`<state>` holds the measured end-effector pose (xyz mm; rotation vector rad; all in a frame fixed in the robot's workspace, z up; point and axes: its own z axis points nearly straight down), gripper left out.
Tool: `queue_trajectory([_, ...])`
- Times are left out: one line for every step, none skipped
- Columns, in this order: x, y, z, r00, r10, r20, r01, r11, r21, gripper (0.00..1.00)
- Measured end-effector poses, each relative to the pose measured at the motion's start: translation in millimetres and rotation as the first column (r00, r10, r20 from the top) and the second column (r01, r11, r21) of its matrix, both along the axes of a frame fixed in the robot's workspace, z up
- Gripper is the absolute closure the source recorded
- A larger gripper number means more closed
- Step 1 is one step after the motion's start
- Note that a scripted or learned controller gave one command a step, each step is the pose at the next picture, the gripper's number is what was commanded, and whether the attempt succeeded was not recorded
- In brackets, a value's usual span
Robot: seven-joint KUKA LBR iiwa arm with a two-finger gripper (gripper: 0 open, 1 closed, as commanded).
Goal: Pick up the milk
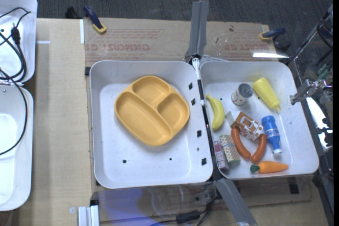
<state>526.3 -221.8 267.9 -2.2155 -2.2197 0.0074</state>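
The milk carton (248, 125) lies near the middle of the right bin (296, 79), hemmed in closely: two sausages (249, 148) touch its lower side, a blue bottle (270, 133) is just beside it on the right, and a banana (215, 112) sits to its left. A can (242, 94) and a yellow bottle (266, 93) sit above it, with bare floor between. The tool (303, 95) hangs at the bin's right rim, and I cannot tell whether it is released or clenched. The left bin (100, 129) holds a yellow divided plate (152, 109).
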Motion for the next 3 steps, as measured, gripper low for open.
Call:
queue_trajectory([29.0,103.4,-85.6,0.998,0.060,-0.001,-0.060,0.998,0.000,0.00])
queue_trajectory([16.6,124.0,-176.2,0.980,0.198,0.010,-0.198,0.980,-0.004,0.00])
queue_trajectory([17.1,123.3,-170.1,0.981,0.195,0.007,-0.195,0.981,-0.002,1.00])
